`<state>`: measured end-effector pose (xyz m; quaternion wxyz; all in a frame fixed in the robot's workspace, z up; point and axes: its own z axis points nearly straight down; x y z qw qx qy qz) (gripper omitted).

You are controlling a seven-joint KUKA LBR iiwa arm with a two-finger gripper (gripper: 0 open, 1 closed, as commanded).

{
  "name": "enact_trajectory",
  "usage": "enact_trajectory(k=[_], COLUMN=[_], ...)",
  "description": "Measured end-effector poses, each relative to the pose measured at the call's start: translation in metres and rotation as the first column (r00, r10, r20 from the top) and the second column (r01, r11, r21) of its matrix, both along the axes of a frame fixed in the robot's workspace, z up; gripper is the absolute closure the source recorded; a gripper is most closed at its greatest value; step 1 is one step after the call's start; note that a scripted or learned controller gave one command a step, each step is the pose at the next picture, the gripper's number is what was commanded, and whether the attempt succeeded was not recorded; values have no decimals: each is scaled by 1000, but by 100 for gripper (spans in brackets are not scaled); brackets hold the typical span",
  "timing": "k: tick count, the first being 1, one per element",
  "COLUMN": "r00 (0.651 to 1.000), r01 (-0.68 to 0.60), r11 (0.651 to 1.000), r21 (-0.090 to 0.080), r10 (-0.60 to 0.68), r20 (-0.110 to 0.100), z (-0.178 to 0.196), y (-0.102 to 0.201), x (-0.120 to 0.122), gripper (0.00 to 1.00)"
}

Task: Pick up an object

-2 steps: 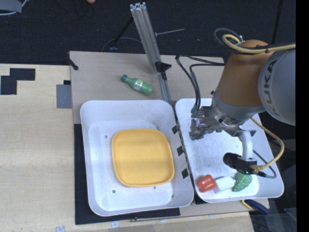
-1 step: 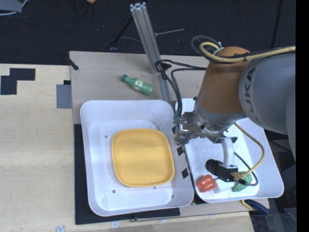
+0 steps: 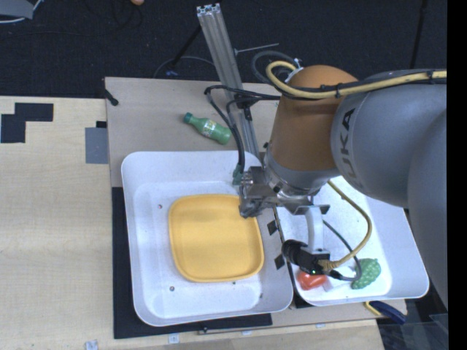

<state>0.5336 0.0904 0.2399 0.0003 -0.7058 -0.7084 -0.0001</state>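
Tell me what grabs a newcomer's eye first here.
The big grey arm with its orange band reaches in over the right bin. A yellow plate lies flat in the left bin; a green bottle lies on the bench beyond it.

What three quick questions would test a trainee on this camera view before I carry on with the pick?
1. True or false: the yellow plate lies in the bin on the view's left.
2. Where is the green bottle? A: in the same bin as the plate. B: on the bench beyond the bins. C: in the bin on the view's right.
3. Fill in: in the bin on the view's right, the red object lies beside a ___ object.

Key: 1 true. 2 B. 3 green; the green object lies just to its right in the view.
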Motion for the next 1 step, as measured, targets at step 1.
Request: enact_trajectory(k=[1], r00=[1000], r01=[3], r11=[1000], r21=[-1], r10=[-3], r20=[0], z=[0], y=[-2], x=[0], gripper=[0])
